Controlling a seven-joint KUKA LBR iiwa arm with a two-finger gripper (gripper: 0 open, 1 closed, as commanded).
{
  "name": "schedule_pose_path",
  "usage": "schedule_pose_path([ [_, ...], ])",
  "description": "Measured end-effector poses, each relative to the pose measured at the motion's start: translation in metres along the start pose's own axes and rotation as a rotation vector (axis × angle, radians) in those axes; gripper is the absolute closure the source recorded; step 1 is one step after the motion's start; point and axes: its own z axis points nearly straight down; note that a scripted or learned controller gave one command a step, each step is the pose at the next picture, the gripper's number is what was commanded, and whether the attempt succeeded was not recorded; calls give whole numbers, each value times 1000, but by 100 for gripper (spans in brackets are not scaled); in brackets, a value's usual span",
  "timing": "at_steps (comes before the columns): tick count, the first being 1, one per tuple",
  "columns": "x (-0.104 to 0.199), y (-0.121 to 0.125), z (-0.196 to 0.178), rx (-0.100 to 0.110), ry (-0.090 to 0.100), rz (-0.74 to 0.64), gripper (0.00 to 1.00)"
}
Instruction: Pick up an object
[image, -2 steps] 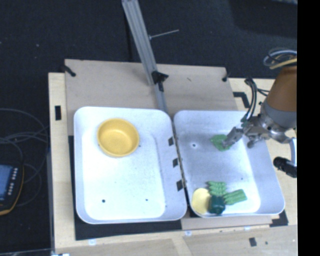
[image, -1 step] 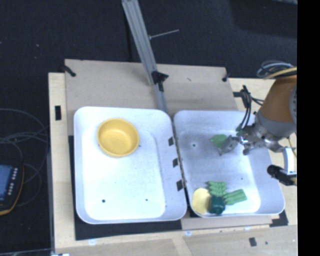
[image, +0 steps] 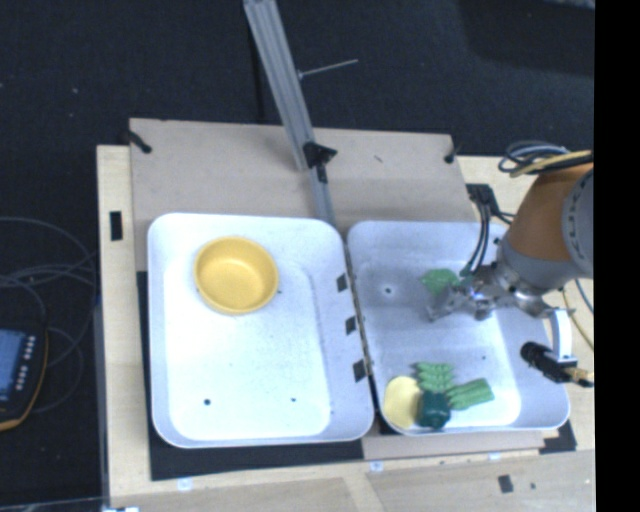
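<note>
My gripper (image: 452, 303) is low over the middle of the right bin (image: 400, 250), with the arm reaching in from the right. A small light green object (image: 437, 280) lies just above and to the left of it, touching or nearly touching the gripper's tip. I cannot tell whether the object is held. At the bin's front edge lies a cluster: a yellow round piece (image: 400, 399), a green ridged toy (image: 434, 376), a green oblong piece (image: 472, 392) and a dark teal object (image: 433, 409).
A yellow bowl (image: 236, 274) sits at the back left of the left bin (image: 250, 400). A slanted metal post (image: 290, 90) rises behind the divide between the bins. Cables and a black fitting (image: 545, 360) hang by the right bin's right wall.
</note>
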Motion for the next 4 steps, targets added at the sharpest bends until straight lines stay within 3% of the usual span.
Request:
schedule_pose_path([
  [1, 0, 1, -12, -4, 0, 1, 100],
  [4, -12, -11, -162, -6, 0, 0, 100],
])
